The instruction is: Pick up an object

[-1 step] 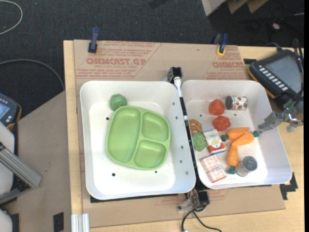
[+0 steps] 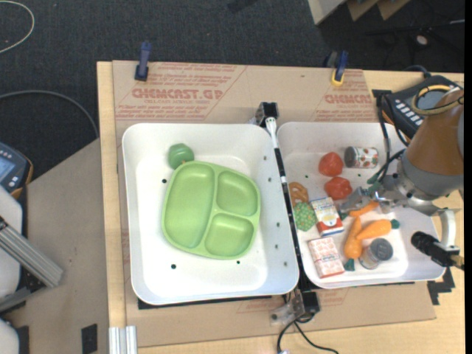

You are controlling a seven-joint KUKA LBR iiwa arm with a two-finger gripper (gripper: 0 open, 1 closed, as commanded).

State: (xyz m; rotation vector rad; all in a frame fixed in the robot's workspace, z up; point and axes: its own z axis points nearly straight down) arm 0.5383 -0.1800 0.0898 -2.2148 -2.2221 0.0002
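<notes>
- Arm (image 2: 435,153) comes in from the right; its bulk covers the right bin's upper right corner and is cut off by the frame edge.
- Gripper (image 2: 371,198) sits low over the right bin (image 2: 295,135), metal tip among the items. Can't tell if it's open or closed, and nothing is visibly held.
- Carrot (image 2: 365,231), orange and smooth, lies just below the gripper tip; whether they touch is unclear.
- Small can (image 2: 380,251) with a grey lid sits just beside the carrot's lower end, partly tucked under it.
- Two red rounded pieces (image 2: 330,164), glossy like plastic tomatoes, lie near the bin's middle, left of the gripper.
- Small jar (image 2: 361,155) lies on its side near the top; label too small to read.
- Two flat boxes (image 2: 324,255) with red-and-white print lie near the bin's bottom left; text illegible.
- Brown pretzel shape (image 2: 298,193) and a green textured piece (image 2: 304,215) hug the left wall; the green one is hard to identify.
- Left bin (image 2: 140,198) holds a matte green divided plate (image 2: 210,209), three compartments, rounded edges.
- Green ball (image 2: 180,154) sits just off the plate's upper left corner.
- Both bins rest on a cardboard sheet (image 2: 192,87), printed lettering partly covered, held by two clamps (image 2: 142,60) at the top edge.
</notes>
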